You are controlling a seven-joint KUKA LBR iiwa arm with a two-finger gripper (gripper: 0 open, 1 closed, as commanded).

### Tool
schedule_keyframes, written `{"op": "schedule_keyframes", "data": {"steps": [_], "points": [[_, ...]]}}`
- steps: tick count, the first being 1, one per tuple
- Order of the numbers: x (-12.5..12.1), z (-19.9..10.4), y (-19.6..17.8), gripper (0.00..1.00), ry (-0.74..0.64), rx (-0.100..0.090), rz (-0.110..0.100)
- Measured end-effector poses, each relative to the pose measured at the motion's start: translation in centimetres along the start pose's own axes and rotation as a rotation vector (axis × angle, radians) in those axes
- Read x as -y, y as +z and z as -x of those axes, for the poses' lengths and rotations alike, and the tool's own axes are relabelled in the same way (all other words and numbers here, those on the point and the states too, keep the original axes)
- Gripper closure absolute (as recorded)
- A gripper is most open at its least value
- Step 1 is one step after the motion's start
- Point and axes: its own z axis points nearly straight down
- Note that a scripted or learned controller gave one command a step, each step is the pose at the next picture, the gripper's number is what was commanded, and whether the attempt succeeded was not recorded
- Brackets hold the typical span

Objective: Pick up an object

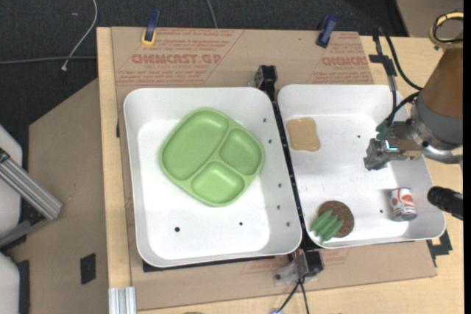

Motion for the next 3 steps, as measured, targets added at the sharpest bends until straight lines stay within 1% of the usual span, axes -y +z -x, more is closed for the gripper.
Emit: {"op": "schedule_keyframes", "data": {"steps": [1, 2, 3], "points": [[-1.1, -5.9, 0.8, 1.00, -0.006, -0.004, -0.005], [-1.8, -11.7, 0.2, 1.00, -0.007, -0.003, -0.001], [-2.5, -17.1, 0.2, 1.00, -0.006, -0.003, -0.001]]}}
